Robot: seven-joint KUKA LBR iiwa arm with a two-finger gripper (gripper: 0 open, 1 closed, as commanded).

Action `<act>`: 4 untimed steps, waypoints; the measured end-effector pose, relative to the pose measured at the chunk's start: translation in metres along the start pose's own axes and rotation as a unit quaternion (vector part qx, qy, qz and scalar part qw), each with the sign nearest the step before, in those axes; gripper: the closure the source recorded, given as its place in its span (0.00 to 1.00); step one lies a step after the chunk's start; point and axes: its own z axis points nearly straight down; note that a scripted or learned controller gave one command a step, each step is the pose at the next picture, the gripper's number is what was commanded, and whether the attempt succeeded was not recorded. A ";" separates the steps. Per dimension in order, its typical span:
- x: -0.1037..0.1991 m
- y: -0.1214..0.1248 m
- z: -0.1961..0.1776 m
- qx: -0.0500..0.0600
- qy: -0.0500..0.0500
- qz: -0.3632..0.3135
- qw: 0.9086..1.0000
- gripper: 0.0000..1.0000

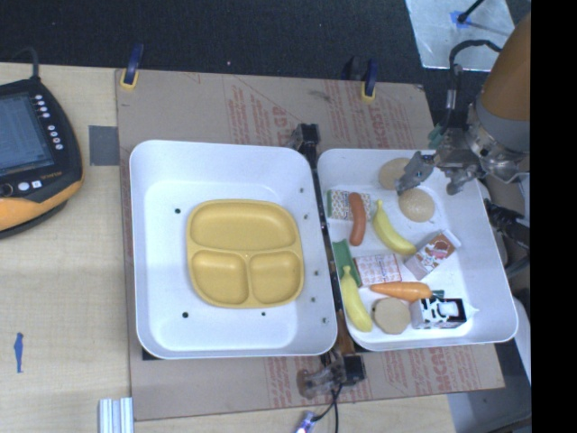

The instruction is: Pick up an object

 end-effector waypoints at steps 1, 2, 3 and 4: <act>0.074 0.044 0.054 0.000 -0.001 -0.001 1.000 0.00; -0.002 0.042 0.149 -0.004 -0.001 0.001 1.000 0.00; 0.012 0.023 0.149 -0.005 -0.002 0.001 1.000 0.00; 0.012 0.024 0.138 -0.004 -0.001 0.000 1.000 1.00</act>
